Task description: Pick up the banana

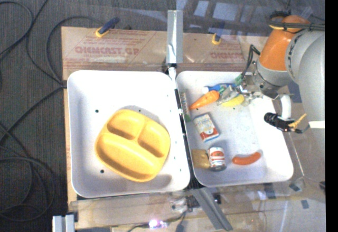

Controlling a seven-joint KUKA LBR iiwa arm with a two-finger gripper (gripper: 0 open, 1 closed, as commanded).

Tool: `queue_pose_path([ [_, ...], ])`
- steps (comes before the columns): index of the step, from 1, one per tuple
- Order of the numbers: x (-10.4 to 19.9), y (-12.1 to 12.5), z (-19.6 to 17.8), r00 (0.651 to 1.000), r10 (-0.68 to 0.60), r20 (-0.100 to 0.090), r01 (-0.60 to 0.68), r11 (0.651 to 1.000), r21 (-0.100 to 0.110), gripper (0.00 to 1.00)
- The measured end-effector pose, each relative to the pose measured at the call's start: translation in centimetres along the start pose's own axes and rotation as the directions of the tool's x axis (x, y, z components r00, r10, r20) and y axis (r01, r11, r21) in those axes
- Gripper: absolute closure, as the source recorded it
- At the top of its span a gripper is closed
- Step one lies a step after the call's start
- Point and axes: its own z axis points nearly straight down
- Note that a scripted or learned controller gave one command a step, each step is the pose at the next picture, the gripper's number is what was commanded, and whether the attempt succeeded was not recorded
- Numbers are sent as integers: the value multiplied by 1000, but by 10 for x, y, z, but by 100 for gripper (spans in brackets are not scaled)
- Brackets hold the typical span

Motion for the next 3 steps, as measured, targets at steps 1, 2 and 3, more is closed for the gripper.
queue_pose_path([
  [1,-3,0,-10,1000,3,7,-3,1000,-2,100],
  [2,3,-3,-102,997,-80,11,80,997,2,100],
  [3,3,-3,-101,997,-80,11,80,997,3,0],
])
